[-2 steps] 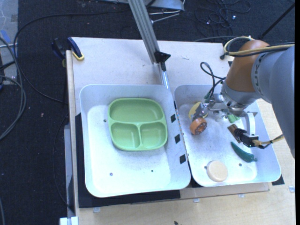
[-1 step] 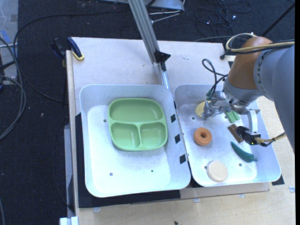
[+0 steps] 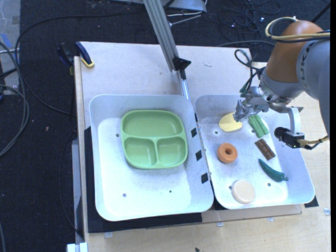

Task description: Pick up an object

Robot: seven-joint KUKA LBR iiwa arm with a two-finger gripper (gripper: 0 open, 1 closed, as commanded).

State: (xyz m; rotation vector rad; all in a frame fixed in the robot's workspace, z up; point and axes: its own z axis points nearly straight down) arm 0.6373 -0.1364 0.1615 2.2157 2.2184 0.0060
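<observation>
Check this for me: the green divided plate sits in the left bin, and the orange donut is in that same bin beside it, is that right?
Not quite. The green divided plate does sit in the left bin, but the orange donut lies in the right bin, among the other small items there. The camera view shows this.

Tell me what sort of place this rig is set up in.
Likely a robotics lab. A grey arm's gripper reaches into two shallow white bins on a wooden bench, loose black cables trail over dark floor, and toy food like an orange donut serves as props.
</observation>
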